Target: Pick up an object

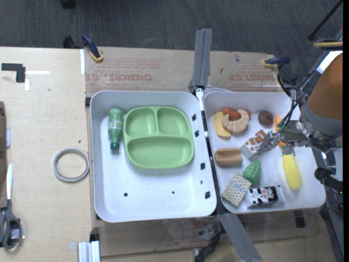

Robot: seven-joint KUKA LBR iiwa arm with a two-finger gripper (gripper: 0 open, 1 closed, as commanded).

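Note:
My gripper (266, 142) hangs low over the right bin (305, 201), in its upper middle, with the arm coming in from the right. It sits just right of a small orange-and-white box (252, 144), touching or nearly touching it. Around it lie a brown donut (265, 118), a shrimp-like pastry (238, 120) on a yellow slice (220, 126), a hot dog bun (228, 156), a green leafy toy (252, 171), a corn cob (292, 171), a patterned packet (236, 190) and a black-and-white carton (263, 196). I see nothing held.
The left bin (152, 201) holds a green divided plate (159, 136) and a green bottle (115, 127). On the bench at the left lie a tape ring (71, 164) and scissors (10, 226). Blue clamps (92, 48) sit behind the bins.

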